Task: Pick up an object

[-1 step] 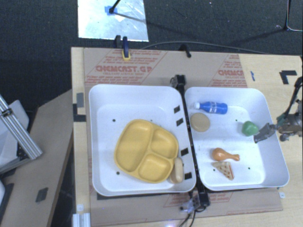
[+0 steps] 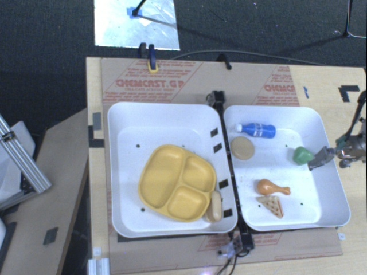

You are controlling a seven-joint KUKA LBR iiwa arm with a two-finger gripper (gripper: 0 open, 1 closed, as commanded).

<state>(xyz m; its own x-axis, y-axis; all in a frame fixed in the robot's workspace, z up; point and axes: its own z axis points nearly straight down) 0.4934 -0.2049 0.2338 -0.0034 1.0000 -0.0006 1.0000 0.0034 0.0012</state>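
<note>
Here, gripper (image 2: 319, 158) beside green object (image 2: 303, 154).

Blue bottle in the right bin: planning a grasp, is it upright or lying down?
Lying down: the blue bottle rests on its side, white cap pointing left.

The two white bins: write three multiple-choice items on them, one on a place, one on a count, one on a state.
1. Where does the yellow divided tray lie?
A. left bin
B. right bin
C. on the bench outside the bins

2. How many things lie in the right bin?
A. two
B. five
C. eight

3. How does the blue bottle rest?
A. upright
B. on its side
C. propped on the tray

Answers:
1 A: the tray fills much of the left bin, with a beige bread-like piece at its edge.
2 B: bottle, tan disc, green object, drumstick, wedge-shaped slice.
3 B: its length runs flat along the bin floor.
</note>
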